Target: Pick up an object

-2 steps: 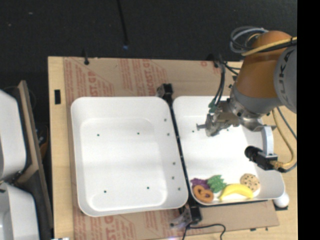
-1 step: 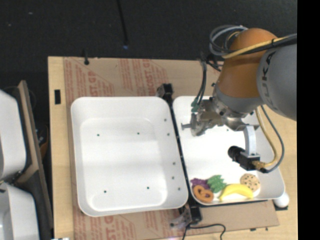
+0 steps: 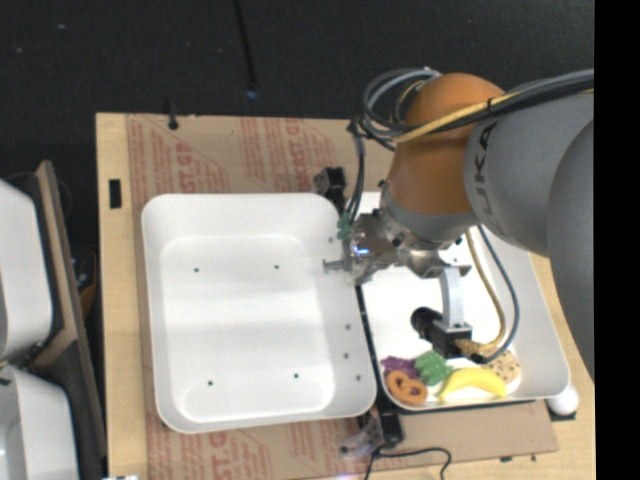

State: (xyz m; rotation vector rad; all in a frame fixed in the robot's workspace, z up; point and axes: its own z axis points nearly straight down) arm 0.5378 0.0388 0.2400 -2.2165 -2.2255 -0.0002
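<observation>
While the gripper (image 3: 372, 253) hangs over the right bin's (image 3: 540, 338) left edge, I cannot tell its opening; a yellow banana (image 3: 470, 383), green toy (image 3: 433, 366) and cookie (image 3: 506, 368) lie at the near end.

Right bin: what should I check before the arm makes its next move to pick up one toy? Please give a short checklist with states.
1. Toys available in the right bin: ok; banana, green toy, orange ring and cookie lie in its near corner.
2. Hand over a toy: not ok; it hangs at the edge shared with the left bin, away from them.
3. Toys spaced apart: not ok; they crowd together.
4. Hand already carrying something: cannot tell.
</observation>
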